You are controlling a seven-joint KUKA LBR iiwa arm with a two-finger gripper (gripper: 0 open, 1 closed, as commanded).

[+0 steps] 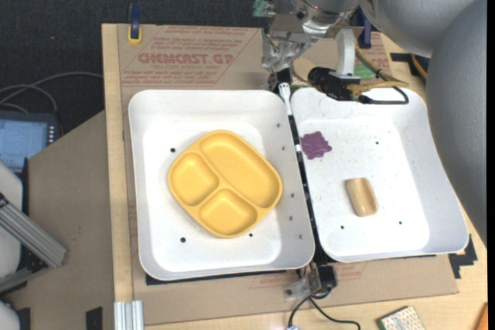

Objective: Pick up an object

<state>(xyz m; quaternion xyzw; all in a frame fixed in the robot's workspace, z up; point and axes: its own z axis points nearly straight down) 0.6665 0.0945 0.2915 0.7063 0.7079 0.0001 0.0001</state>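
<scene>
On the far left corner of the bench, a small blue clamp grips the edge of a brown board printed with red lettering, which lies under both bins. The left bin holds one thing: a yellow divided plate with three compartments. It lies flat near the bin's middle, turned at a slant to the bin walls and clear of them on every side.

Over the far end of the seam where the two bins meet, the gripper hangs below the orange band of the arm, its tip close above the rims there. Whether it is spread or pressed together cannot be told from this angle, since dark wrist parts crowd around it.

The right bin holds two small things. A flat purple piece with a ragged outline lies near the bin's left wall, just beside the seam. A tan rounded block lies toward the bin's middle, nearer the camera than the purple piece and apart from it. Both are well apart from the gripper, as is the plate. The arm's grey bulk fills the upper right.
</scene>
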